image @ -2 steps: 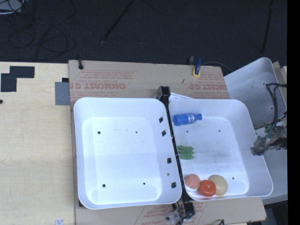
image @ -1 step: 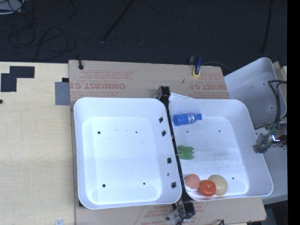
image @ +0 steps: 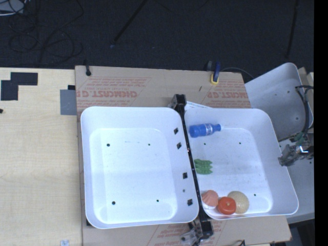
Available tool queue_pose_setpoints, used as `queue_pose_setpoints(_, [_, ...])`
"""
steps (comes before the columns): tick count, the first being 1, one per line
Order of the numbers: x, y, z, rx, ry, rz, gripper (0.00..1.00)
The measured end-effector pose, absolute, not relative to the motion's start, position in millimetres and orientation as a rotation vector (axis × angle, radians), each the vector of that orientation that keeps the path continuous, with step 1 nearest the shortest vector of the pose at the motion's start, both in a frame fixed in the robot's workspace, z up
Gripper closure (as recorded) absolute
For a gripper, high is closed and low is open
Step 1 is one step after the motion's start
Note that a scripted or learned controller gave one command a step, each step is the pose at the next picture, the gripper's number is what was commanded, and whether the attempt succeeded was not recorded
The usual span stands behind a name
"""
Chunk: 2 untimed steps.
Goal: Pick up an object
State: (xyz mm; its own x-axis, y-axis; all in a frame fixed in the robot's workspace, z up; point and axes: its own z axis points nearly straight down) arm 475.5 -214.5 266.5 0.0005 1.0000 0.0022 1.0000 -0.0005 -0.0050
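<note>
Cardboard (image: 123, 86) under the bins has red printing (reversed, can't quite read it). Right bin (image: 277, 152) holds a blue bottle (image: 204, 130) near its far-left corner, green thing (image: 203, 166) on the left edge, three round bits (image: 225, 203) along the near edge.

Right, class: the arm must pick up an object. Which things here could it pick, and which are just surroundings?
Could be picked:
blue bottle
green item
red round item
pink item
beige round item

Surroundings:
left bin
right bin
cardboard sheet
</note>
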Motion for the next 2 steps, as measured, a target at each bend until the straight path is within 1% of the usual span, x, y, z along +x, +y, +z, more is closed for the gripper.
queue_pose_setpoints(2, [475.5,-215.4,284.8,-2.211,-2.220,0.005,1.00])
